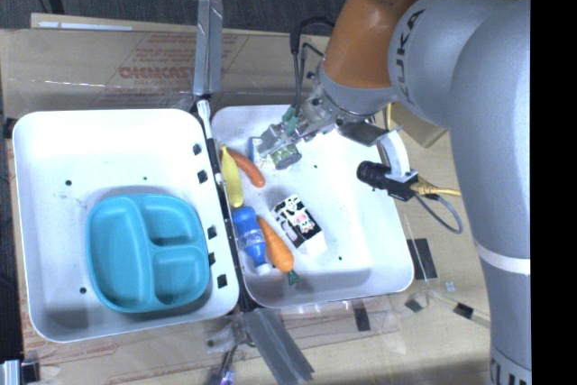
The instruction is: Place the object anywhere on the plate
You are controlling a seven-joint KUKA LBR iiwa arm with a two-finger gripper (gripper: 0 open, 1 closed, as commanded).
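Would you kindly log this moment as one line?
gripper: above right bin | plate: left bin, nothing on it | carrots, bottle, carton: right bin

1 large grey robot arm fills the right side of the camera view, its thick body running from the bottom right up to the top. An orange band sits above and to the right of the gripper [279, 146], just above the wrist. From there the wrist slants down and to the left, ending in the small metallic gripper, which points down-left.
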